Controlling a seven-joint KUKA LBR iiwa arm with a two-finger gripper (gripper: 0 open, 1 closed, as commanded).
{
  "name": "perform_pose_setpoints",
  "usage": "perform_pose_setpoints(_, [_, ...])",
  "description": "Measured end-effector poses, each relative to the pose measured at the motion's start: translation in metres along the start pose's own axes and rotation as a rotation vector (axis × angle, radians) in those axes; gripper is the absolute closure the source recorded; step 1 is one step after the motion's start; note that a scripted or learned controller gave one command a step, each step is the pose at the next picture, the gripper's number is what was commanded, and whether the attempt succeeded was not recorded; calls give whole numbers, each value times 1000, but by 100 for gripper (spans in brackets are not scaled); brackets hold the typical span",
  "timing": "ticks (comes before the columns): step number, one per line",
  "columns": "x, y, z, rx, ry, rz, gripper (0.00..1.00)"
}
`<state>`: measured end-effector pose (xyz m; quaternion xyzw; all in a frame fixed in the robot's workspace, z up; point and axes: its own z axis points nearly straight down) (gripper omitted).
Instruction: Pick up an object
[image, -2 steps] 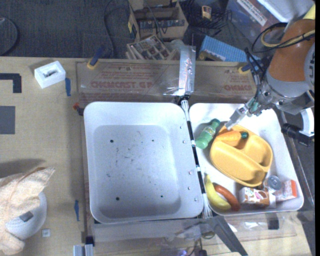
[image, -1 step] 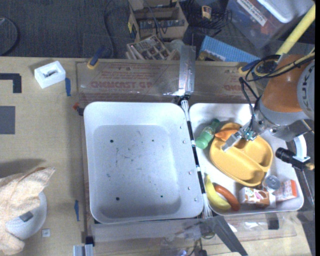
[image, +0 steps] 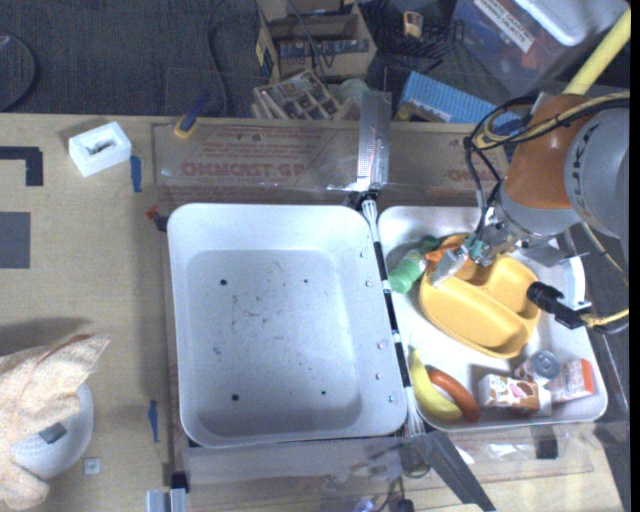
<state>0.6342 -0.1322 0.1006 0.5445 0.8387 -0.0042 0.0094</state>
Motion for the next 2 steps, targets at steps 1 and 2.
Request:
perform_pose_setpoints(1, [1, 1, -11, 1, 2, -3, 100])
perform_pose_setpoints(2, [36, 37, -83, 10, 19, 409, 100])
